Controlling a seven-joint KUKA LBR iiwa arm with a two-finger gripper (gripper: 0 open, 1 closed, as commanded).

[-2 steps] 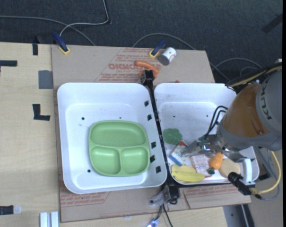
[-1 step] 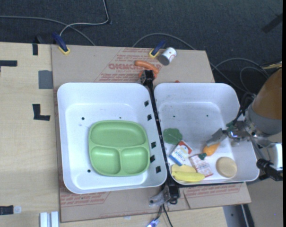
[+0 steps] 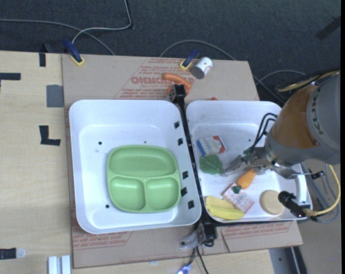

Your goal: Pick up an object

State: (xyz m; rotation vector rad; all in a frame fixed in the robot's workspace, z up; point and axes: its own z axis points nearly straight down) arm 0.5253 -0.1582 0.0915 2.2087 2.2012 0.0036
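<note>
**While reaching into the right bin, hunting for something to lift**

Sitting in the left bin (image 3: 81,130), flat and centred: a green divided plate (image 3: 143,177), lying well apart from the action and probably too broad for an easy pinch. Crossing the black divider into the right bin (image 3: 235,110), holding the clutter: a small printed packet (image 3: 210,145) near the middle, a dark green lump (image 3: 211,164) just below it, a yellow banana (image 3: 223,210) along the front wall, a small card (image 3: 241,201) beside it, a round tan disc (image 3: 270,202) in the front corner. Lying tilted between them: an orange carrot-like piece (image 3: 247,178), the likeliest target, being closest to the tool. Hovering just above that piece, reaching in from the right: the gripper (image 3: 251,158). Finger state impossible to judge, being blurred and dark against the wrist; nothing visibly clamped. Objects crowding close, so risking a nudge rather than a clean grasp.
</note>
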